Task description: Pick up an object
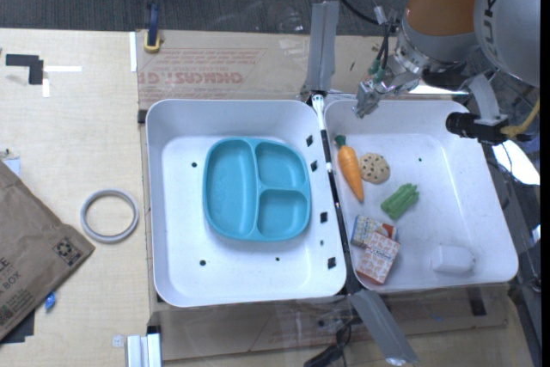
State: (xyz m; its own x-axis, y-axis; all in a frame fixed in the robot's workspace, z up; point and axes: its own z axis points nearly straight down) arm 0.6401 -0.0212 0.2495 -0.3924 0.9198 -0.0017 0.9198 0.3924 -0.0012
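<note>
My gripper (368, 95) hangs over the back left corner of the right bin (481, 185), above and slightly right of the orange carrot (350, 171). Beside the carrot lies a round cookie (374, 168). A green toy vegetable (400, 200) sits near the bin's middle. A red and white snack packet (375, 249) lies at the front left, and a white object (453, 258) rests at the front right. Nothing is seen between the fingers.
The left bin (172, 211) holds a blue divided plate (256, 188). On the bench to the left lie a roll of tape (109, 214) and a brown cardboard box (30, 253). A black camera mount (473, 125) juts in at the right bin's back right.
</note>
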